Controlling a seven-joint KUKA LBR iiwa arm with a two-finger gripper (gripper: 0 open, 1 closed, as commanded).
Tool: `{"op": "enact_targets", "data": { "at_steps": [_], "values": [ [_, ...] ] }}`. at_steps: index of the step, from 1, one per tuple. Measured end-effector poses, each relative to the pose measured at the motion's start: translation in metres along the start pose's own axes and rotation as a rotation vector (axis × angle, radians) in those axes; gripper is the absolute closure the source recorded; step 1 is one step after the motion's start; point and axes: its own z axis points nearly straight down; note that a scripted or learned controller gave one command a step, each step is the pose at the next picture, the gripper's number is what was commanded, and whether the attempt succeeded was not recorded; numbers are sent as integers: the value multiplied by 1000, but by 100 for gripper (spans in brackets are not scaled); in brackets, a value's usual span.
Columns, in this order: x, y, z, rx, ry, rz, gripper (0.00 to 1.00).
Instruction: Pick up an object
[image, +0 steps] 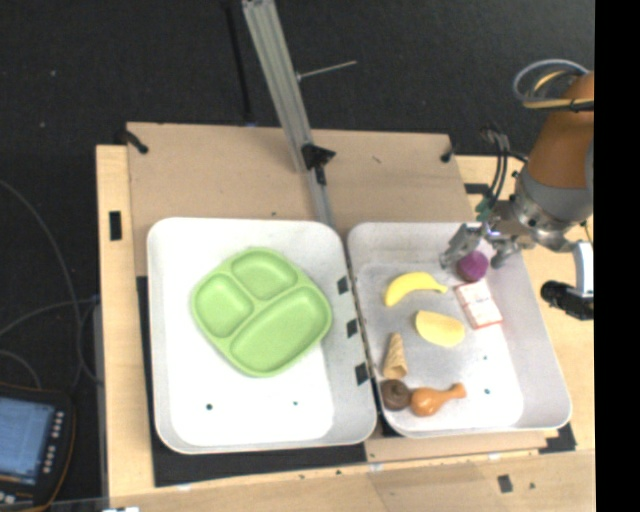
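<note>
Overhead, the hand (477, 250) hung at the right bin's (530, 400) far edge, fingers spread around a purple ball (472, 265), banana (412, 288) just left of the ball, small carton (478, 304) just below it, green tray (262, 311) in the left bin (180, 400).

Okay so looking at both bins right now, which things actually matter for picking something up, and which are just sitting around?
In play:
- hand, poised over the right bin's far end
- purple ball, right at the hand
- banana
- yellow wedge
- small card
- ice cream cone
- chocolate doughnut
- drumstick

Lying about:
- green divided plate, left bin
- metal pole
- tablet
</note>
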Motion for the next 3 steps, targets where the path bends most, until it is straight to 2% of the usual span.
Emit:
{"op": "enact_targets", "data": {
  "at_steps": [1,2,3],
  "values": [
    [-3,7,58,2,1,1,0],
    [-4,9,43,-7,-1,1,100],
    [-13,17,-16,-10,0,-1,100]
  ]
}}
